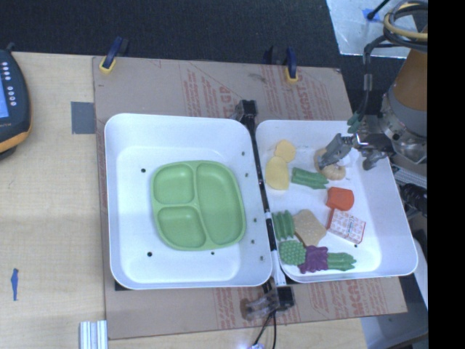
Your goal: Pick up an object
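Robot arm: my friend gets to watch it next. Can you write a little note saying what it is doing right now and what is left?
Hand: low over the back of the right bin, above a tan toy. I can't tell if its fingers are open or shut.
Things: play food sits in the right bin: two yellow pieces, a green bean, an orange block and more. A green plate lies in the left bin.
Done: nothing looks lifted.
Left: grab one toy and raise it.

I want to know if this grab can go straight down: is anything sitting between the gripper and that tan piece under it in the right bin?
Nothing visible does. The gripper sits directly over the tan piece in the right bin. The green pod lies just beside the piece, on its left.
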You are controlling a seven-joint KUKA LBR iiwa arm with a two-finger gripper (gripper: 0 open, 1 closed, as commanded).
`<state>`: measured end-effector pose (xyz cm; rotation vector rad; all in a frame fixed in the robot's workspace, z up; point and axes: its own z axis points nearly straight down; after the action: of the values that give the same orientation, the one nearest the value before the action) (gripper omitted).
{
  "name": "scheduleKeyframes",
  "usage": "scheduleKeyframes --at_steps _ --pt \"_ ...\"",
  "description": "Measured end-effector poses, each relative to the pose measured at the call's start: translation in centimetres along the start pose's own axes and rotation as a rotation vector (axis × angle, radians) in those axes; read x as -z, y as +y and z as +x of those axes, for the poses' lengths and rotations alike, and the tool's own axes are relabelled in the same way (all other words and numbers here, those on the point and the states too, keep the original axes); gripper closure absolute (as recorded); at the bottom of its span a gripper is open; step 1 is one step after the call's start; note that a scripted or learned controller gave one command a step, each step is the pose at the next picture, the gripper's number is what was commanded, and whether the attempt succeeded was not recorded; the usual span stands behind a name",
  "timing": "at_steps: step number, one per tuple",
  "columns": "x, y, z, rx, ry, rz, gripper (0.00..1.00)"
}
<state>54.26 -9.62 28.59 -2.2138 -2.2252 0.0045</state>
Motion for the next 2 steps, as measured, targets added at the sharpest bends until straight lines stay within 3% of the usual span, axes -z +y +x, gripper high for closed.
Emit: scheduleKeyframes --at_steps 1,2 --pt "-10.1 -2.0 -8.4 -0.007 0.0 0.008 0.0" --pt "-20.0 2.7 -6.3 0.003 0.002 0.005 0.0"
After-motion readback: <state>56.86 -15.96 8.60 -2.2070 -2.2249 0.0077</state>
